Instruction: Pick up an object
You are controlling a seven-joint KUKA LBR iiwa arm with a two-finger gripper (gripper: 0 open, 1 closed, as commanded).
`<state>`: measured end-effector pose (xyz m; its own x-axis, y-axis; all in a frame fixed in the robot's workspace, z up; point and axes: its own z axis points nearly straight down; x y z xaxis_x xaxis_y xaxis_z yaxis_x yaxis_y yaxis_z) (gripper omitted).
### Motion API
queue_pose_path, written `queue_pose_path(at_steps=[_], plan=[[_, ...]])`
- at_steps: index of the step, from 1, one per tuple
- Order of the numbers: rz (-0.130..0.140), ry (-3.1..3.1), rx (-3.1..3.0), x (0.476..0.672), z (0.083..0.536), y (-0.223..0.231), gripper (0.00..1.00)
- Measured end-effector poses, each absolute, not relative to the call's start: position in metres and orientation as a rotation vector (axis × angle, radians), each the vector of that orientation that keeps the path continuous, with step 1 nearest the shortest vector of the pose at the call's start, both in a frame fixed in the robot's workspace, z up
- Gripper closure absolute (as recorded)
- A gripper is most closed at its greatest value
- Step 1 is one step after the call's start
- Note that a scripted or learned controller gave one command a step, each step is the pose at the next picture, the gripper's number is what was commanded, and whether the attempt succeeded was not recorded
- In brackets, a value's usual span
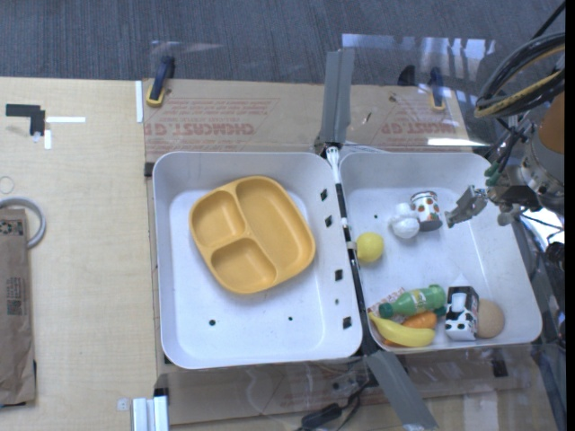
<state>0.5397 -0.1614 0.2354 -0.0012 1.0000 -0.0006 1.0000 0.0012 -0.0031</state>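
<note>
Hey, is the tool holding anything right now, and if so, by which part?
Nothing is held. The tool hangs above the right bin, apart from the small white cup, with nothing between its fingers.

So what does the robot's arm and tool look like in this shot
At the right edge, the arm shows a patch of orange over grey and dark metal parts. A bundle of black cables, one yellowish among them, loops above it. The tool is a small grey metal piece with thin, angular prongs, reaching out over the right bin.
</note>
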Motion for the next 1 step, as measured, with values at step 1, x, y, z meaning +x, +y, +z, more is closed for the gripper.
queue_pose_path(at_steps=[1], plan=[[0.004, -2.189, -2.254, 0.6081, 0.1646, -0.1468, 0.00]])
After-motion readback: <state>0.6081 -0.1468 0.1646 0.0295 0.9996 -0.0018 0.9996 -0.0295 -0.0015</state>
